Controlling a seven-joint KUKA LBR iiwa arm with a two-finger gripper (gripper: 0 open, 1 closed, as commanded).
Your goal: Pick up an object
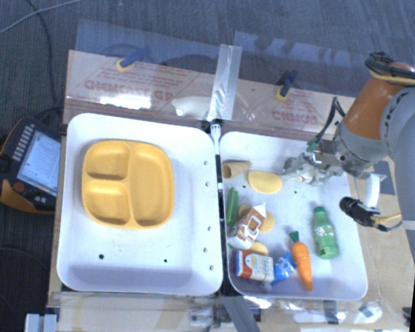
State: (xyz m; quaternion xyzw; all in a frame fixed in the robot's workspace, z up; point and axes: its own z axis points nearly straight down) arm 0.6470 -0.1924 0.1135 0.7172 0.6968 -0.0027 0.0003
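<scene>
Your arm reaches in from the right, its gripper low over the far part of the right bin; you cannot tell its state. Nearest you lie a small carton, a carrot and a green bottle. Farther back, a yellow piece sits just beside the gripper. The left bin holds a yellow divided plate.

Lying flat just beside the gripper on its left: a pale yellow oval piece and a tan roll. Farther below it, well apart: a green bottle lying down, an orange carrot tilted, small cartons.
</scene>
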